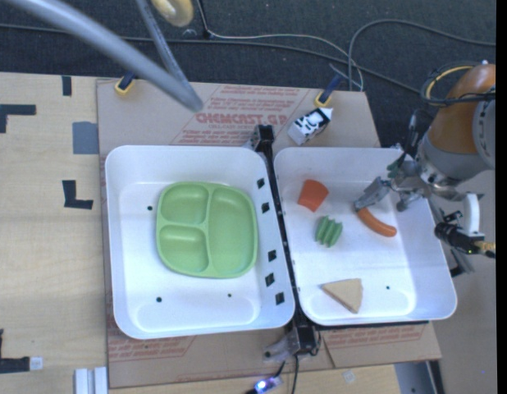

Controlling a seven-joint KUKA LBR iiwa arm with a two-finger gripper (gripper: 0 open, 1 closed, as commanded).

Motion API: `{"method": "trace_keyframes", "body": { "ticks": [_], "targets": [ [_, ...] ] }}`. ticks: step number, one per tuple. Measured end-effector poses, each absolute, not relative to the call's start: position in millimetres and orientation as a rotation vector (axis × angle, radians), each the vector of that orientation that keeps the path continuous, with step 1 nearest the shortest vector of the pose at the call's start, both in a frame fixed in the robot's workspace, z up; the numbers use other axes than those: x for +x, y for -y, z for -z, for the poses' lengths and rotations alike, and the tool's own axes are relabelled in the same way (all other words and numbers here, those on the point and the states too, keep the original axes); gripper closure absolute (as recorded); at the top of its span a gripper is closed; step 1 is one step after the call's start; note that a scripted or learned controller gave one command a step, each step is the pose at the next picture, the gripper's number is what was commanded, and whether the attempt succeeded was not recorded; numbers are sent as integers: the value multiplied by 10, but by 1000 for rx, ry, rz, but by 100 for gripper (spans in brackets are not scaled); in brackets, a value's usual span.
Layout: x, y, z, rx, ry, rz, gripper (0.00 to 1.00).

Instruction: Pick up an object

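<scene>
looking down, we saw the gripper (383,197) low in the right bin (417,302), near its far right wall, fingers spread and holding nothing. the orange sausage (376,222) lay just beneath them. the red cup (312,194), green ridged piece (328,231) and tan wedge (344,294) sat apart, with bare floor between. the green plate (207,229) filled the left bin (130,302).

grey arm (465,150) with a fat orange band on top, black cables looping around it, silvery metal gripper (385,194) bits up front
</scene>
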State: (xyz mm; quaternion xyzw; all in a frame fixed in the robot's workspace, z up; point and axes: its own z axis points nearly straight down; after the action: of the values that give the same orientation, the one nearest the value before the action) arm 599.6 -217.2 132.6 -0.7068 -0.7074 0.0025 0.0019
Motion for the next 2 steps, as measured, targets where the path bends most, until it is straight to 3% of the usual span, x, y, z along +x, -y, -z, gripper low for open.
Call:
{"method": "trace_keyframes", "body": {
  "ticks": [1, 2],
  "targets": [
    [5999, 2169, -829, -2221, 2226, -4, 0],
    [6016, 2172, -971, -2224, 2230, 0, 100]
  ]
}}
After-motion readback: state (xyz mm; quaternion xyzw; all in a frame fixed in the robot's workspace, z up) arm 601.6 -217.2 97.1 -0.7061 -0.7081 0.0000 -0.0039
